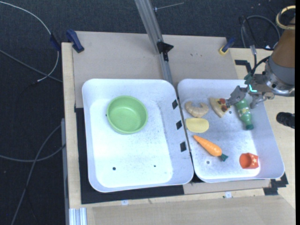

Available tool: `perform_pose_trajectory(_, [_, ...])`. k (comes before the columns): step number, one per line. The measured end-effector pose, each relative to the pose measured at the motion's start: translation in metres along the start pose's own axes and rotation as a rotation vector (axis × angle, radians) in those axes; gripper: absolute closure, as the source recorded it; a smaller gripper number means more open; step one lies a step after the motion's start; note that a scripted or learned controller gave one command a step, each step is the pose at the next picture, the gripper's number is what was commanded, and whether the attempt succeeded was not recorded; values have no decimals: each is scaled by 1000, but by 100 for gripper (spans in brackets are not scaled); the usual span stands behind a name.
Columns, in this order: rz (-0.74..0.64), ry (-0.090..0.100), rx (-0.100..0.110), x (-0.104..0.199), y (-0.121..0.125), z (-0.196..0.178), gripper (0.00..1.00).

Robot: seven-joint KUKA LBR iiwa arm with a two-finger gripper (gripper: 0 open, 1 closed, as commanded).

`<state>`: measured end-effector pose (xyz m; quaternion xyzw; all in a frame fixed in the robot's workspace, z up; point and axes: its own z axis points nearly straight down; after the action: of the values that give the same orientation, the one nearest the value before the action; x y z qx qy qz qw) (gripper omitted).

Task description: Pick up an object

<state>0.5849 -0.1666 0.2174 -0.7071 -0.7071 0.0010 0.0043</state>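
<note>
My gripper (247, 96) hangs over the far right part of the right bin (272, 139), open, one finger (236, 95) to the left and the other to the right. A green bottle (244, 114) lies on the bin floor just below it, its upper end between the fingertips. Left of the gripper sits a pizza slice (218, 106), close to the left finger. Further left are a beige lumpy piece (197, 109) and a yellow potato-like piece (197, 124). A carrot (208, 146) and a red pepper (248, 161) lie nearer the front.
The left bin (93, 139) holds a green bowl (126, 114). A metal pole (150, 18) slants down to the gap between the bins. Blue (74, 40) and yellow (227, 45) clamps sit at the bench's back corners.
</note>
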Motion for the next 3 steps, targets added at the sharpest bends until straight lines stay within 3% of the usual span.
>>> perform_pose_trajectory(1, [0, 0, -3, 0, 1, -1, 0])
perform_pose_trajectory(3, [1, 1, 6, 4, 5, 102, 0])
